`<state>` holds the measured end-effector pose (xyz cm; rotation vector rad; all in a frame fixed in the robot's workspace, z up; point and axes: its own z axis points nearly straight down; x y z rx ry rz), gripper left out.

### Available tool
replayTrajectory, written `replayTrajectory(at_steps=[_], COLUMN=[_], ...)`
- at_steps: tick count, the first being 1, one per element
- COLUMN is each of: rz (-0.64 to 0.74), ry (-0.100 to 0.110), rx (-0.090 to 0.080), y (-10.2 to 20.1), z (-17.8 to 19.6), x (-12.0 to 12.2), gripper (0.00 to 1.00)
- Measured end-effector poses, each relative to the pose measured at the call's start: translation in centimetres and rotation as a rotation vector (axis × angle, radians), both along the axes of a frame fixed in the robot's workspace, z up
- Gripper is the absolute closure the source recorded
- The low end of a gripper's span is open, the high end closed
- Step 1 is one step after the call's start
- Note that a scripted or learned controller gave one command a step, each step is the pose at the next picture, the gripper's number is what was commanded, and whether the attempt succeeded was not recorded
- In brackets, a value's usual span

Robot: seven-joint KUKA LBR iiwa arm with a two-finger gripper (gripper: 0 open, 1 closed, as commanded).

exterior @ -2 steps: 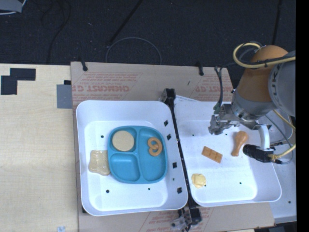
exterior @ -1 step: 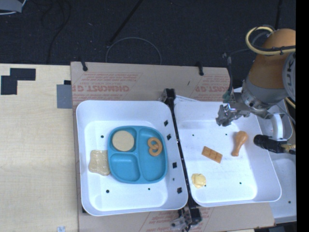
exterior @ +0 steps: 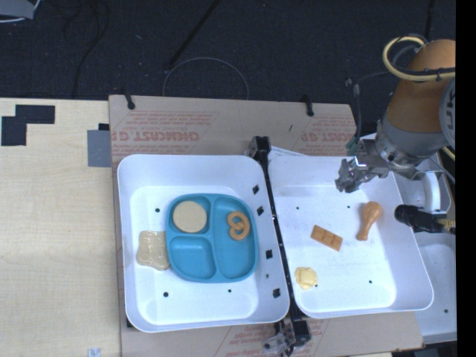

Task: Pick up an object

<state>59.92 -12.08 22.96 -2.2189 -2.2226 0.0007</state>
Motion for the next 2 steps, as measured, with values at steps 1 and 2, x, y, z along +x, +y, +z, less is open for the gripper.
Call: replayTrajectory(at_steps=[1, 2], rz=[0.002, 0.003], ry=[0.001, 0.001], rx=[0.001, 0.002], y=[5.3, 10.8], z=[0.9, 1.6], x=[0.2, 0.7], gripper=[1.0, 1.0])
